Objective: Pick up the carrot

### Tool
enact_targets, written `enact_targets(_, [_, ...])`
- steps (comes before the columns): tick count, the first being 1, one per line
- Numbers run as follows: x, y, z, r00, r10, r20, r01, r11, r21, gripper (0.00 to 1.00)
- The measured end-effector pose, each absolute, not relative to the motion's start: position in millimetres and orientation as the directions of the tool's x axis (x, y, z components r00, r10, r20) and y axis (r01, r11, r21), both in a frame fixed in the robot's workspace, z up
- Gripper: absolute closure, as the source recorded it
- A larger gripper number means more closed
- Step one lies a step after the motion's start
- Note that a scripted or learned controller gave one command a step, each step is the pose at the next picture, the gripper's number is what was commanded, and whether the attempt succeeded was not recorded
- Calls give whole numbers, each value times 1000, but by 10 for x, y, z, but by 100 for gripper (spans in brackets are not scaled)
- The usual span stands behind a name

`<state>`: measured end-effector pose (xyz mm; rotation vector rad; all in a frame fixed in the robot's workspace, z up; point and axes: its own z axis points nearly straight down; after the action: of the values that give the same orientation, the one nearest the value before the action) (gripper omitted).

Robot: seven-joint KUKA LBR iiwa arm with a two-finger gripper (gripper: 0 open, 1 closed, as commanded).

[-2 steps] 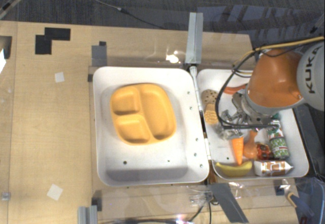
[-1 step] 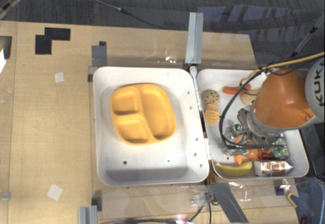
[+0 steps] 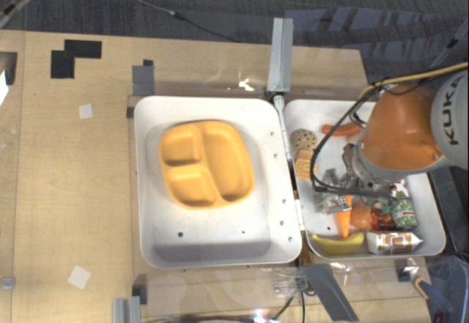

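Observation:
The carrot, a short orange cone with its tip pointing toward the front, lies in the right bin among other toy foods. My gripper hangs under the orange wrist band, right over the carrot's thick end. The wrist and cables hide the gripper's tips. I cannot tell whether it touches the carrot.
A yellow banana lies just in front of the carrot. A white carton, a red item and a green packet sit to its right. A cookie and a slim orange piece lie farther back. The left bin holds a yellow divided plate.

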<state>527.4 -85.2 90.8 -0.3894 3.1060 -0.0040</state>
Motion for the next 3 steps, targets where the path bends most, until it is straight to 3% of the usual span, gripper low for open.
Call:
enact_targets(1, [5102, -885, 917, -971, -237, -25, -237, 972, -7, 0])
enact_targets(2, [5131, -877, 919, -932, -363, -23, -363, 932, -11, 0])
enact_targets(3, [5060, -820, 922, -786, -617, -21, -617, 787, -20, 0])
